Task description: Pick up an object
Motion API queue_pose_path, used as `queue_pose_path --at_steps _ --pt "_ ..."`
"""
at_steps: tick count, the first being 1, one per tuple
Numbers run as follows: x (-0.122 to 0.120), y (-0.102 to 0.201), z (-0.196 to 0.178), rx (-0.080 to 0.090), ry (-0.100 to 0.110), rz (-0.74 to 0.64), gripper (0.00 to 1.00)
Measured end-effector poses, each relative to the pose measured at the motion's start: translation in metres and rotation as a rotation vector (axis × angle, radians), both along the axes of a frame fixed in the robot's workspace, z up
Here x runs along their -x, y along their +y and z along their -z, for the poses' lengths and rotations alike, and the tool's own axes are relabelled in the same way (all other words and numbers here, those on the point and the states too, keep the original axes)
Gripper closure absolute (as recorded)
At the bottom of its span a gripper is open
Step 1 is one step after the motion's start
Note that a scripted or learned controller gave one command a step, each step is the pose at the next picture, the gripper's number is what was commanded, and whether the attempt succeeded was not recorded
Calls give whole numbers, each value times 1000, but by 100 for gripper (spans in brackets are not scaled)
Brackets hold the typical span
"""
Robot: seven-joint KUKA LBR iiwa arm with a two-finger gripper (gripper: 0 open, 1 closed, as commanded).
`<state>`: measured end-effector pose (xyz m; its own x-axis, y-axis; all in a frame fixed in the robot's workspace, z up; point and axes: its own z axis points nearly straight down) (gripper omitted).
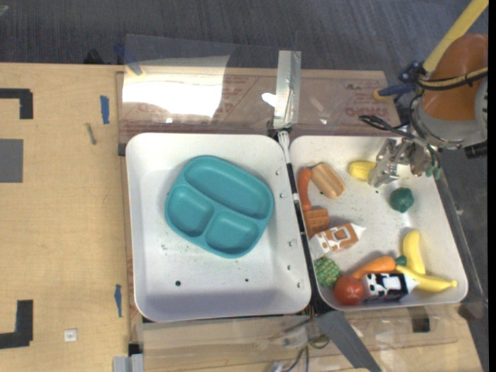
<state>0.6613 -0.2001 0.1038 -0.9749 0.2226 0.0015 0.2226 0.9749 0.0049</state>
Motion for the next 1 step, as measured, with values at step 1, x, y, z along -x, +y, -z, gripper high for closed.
queue_pose_path --at_steps 1 --pt "9 0 8 -11 44 2 0"
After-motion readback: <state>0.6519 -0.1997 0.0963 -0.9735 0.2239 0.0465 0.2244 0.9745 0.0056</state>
